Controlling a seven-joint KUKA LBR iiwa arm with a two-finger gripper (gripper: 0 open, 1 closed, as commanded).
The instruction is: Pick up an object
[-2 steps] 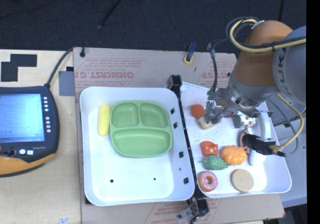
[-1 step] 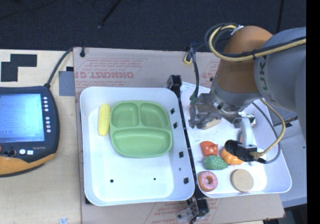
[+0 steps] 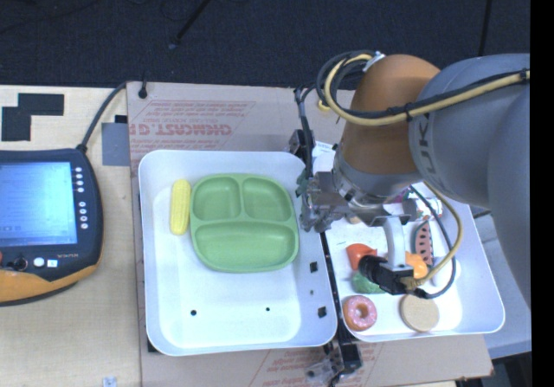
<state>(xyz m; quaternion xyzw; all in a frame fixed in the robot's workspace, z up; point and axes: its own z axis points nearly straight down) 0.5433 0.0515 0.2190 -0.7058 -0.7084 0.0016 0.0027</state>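
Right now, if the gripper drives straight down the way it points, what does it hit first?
Probably the white plastic rim between the two bins, just right of the green three-compartment plastic plate. The gripper hangs over that seam, but depth is unclear.

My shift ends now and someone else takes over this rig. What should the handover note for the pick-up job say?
Gripper: over the divide between the two bins, at the green plate's right edge. No object seen in it.
Left bin: green divided plate, with the yellow corn cob just left of it.
Right bin: pink doughnut and round tan biscuit at the near side, and a red-orange piece partly under the arm.
Done: nothing lifted yet.
Left: grasp one object and raise it.
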